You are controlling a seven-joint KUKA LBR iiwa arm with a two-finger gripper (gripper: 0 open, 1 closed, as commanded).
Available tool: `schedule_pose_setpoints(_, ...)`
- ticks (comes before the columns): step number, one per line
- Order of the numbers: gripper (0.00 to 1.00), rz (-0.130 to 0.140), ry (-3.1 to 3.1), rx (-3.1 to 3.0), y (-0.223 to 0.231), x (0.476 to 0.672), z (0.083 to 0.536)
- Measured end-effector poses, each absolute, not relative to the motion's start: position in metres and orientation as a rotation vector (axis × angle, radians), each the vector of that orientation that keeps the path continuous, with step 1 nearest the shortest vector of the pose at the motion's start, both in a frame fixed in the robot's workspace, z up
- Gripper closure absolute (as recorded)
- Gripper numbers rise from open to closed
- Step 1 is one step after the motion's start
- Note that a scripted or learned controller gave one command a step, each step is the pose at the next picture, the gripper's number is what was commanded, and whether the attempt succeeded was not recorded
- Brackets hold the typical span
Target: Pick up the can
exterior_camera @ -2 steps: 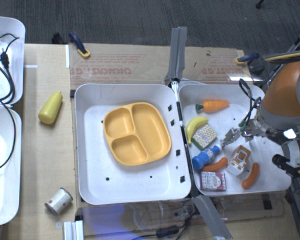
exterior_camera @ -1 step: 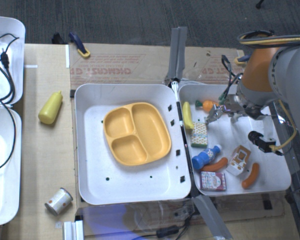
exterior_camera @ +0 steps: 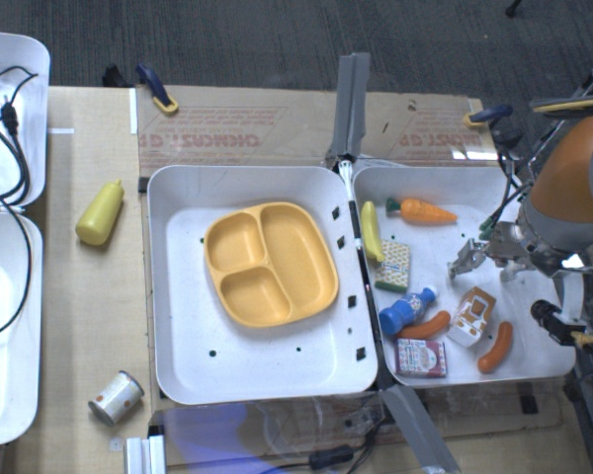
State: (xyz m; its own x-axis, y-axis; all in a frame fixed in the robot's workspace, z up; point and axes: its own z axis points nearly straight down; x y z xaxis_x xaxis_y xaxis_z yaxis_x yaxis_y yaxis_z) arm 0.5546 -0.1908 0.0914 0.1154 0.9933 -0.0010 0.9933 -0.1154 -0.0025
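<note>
The can is small and silvery with a red mark. It lies on its side on the bare bench at the front left, outside both bins, just past the left bin's front left corner. My gripper hangs over the middle of the right bin, far to the right of the can, just above a small white and orange carton. I see nothing in it.
A yellow divided plate lies in the left bin. The right bin holds a banana, a carrot, a blue bottle, two sausages, a snack packet and a pink box. A yellow squeeze bottle lies on the bench at left.
</note>
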Motion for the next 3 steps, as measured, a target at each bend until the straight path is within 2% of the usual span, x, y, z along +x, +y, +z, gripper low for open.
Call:
schedule_pose_setpoints(1,0.00,0.003,-1.956,-2.454,-0.193,0.531,0.091)
schedule_pose_setpoints(2,0.00,-0.002,-1.942,-2.468,-0.199,0.626,0.092)
schedule_pose_setpoints(3,0.00,0.003,-1.832,-2.552,-0.195,0.559,0.091)
